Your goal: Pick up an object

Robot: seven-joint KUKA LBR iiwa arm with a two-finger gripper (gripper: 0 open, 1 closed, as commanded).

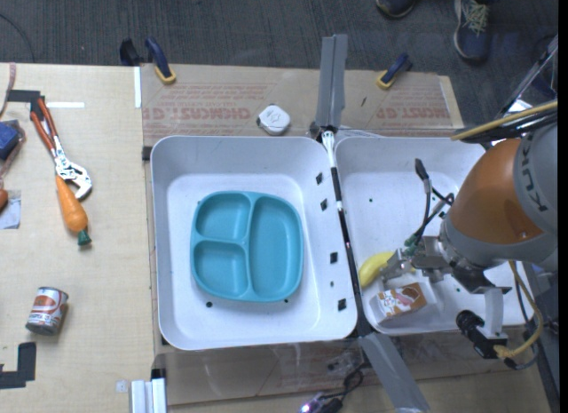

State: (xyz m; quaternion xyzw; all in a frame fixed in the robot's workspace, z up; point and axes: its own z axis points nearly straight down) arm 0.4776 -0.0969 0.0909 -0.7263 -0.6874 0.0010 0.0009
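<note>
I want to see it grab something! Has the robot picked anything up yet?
Not yet. The arm has reached down into the right bin, so the approach looks done. Its gripper sits right by a banana and a small packet, both lying on the bin floor. Grabbing and lifting are left.

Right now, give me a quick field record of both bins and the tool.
left bin: holds a teal divided plate, lying flat
right bin: holds a yellow banana-like item and a small printed packet, near the front left corner
arm: reaches in from the right, over the right bin
tool: low, beside the yellow item and above the packet
grasp: cannot tell
</note>
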